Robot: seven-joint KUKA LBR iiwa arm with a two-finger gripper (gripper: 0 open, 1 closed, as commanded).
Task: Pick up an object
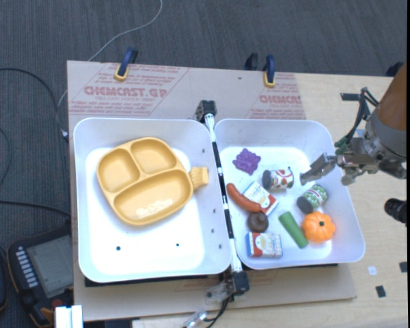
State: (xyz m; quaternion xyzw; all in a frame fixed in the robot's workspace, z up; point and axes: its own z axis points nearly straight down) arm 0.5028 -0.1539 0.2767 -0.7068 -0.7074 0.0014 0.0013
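Grey carpet surrounds a bench bearing two white bins side by side. Left bin (89, 251): a yellow divided plate (147, 180). Right bin (352, 241): purple toy (247, 160), small can (279, 179), sausage (240, 197), carton (264, 244), green cylinder (293, 229), green jar (313, 197), orange pumpkin (318, 227). The gripper (322, 168) hovers above the green jar, fingers apart, gripping nothing

My worktop (369, 285): pale wood, printed protective sheet (126, 94) clamped at back by two clamps (128, 60). Left white bin (82, 203) and right white bin (348, 217) touching, side by side.
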